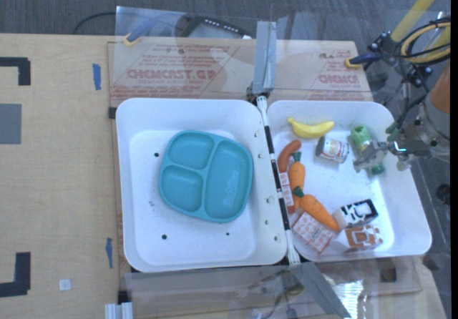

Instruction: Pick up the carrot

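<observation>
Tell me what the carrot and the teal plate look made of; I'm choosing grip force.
Carrot: probably molded plastic toy food, with uniform orange colour and a smooth, slightly glossy surface. Teal plate: likely hard plastic, with three molded compartments, rounded rims and a soft sheen. Neither is certain from the camera view.

Both bins are white: the left bin holds a teal divided plate, and the right bin holds the coloured pieces. At its far side lies a yellow banana. The carrot is orange, with a second orange carrot topped in green beside it, and a red-orange sausage. A green item sits at the far right. A black-and-white box lies near an orange carton. The table is pale tan with blue tape marks.
</observation>
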`<state>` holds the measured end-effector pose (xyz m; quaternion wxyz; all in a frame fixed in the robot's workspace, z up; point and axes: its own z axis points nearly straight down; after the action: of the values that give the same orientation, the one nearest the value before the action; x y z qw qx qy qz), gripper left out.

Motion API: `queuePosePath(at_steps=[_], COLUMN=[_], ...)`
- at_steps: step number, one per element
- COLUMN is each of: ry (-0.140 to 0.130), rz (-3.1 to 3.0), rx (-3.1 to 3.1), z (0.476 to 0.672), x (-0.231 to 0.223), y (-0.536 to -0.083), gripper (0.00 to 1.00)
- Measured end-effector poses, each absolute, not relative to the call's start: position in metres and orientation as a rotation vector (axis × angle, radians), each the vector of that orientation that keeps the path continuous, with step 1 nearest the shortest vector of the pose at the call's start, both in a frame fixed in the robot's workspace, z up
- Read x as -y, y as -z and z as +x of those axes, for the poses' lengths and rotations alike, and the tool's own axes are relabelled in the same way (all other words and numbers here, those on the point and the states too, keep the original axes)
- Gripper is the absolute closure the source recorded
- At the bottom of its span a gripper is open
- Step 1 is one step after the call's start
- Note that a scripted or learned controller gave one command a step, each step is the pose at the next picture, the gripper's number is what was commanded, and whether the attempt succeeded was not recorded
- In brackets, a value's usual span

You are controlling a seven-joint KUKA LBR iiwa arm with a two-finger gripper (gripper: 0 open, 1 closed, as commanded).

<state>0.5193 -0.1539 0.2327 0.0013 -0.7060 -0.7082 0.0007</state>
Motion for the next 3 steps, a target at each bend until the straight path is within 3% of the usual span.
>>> queuePosePath(at_steps=[1,2,3], ry=[-0.002,0.022,0.027], rz=[-2.118,-1.934,-1.938], rx=[2.315,2.486,2.489], z=[0.479,0.490,0.493], x=[0.081,0.098,0.098], y=[-0.183,-0.092,-0.101], gripper=[0.00,0.00,1.00])
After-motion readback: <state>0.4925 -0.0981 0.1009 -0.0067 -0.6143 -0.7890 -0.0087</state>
